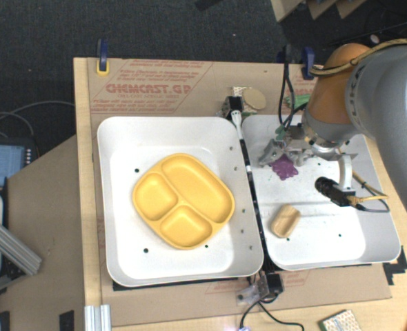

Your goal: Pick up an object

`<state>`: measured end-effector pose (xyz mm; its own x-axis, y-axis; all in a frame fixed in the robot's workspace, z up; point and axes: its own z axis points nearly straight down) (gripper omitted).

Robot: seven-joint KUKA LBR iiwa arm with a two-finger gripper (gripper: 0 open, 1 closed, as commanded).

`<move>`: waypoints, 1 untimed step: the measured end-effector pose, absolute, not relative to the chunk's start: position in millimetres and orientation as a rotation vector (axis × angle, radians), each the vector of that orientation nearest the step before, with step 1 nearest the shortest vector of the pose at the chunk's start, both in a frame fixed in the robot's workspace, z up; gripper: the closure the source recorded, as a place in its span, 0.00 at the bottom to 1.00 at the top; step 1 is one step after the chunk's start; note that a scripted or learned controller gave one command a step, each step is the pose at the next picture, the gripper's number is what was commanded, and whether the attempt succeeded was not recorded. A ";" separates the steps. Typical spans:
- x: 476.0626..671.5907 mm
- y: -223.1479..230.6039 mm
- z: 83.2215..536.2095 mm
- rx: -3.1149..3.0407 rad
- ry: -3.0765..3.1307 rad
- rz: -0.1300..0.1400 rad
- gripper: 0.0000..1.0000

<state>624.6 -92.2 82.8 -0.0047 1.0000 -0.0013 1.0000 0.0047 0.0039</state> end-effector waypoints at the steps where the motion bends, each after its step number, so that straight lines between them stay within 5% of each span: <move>1: 623.4 -94.5 95.3 2.216 2.219 0.004 1.00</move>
<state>623.4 -94.5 95.3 -0.0011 1.0000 -0.0022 1.0000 0.0011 0.0056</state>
